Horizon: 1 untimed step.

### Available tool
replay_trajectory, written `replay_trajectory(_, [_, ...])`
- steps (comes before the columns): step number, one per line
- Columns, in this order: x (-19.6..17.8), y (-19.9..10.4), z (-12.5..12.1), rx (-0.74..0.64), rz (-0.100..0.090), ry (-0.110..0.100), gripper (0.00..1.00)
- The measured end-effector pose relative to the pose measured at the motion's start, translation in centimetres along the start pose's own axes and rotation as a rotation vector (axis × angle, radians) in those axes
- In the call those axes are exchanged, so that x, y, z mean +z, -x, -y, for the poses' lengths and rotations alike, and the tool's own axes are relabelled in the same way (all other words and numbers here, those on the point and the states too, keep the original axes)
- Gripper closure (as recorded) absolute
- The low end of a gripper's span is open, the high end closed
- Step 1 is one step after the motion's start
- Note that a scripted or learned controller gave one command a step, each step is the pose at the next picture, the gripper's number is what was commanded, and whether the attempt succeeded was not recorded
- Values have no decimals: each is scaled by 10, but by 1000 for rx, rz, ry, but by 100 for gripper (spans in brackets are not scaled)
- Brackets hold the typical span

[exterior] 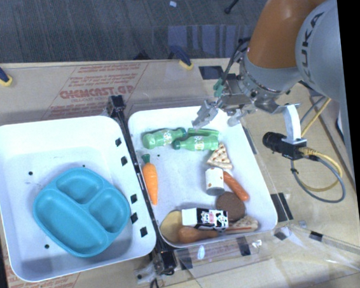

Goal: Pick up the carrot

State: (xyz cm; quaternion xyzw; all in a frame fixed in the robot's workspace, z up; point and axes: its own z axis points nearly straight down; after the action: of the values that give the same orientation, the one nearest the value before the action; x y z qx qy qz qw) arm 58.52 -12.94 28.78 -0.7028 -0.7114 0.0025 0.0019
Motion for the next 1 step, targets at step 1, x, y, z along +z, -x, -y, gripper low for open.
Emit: replay_trajectory(1, [134, -10, 14, 95, -2, -12, 0])
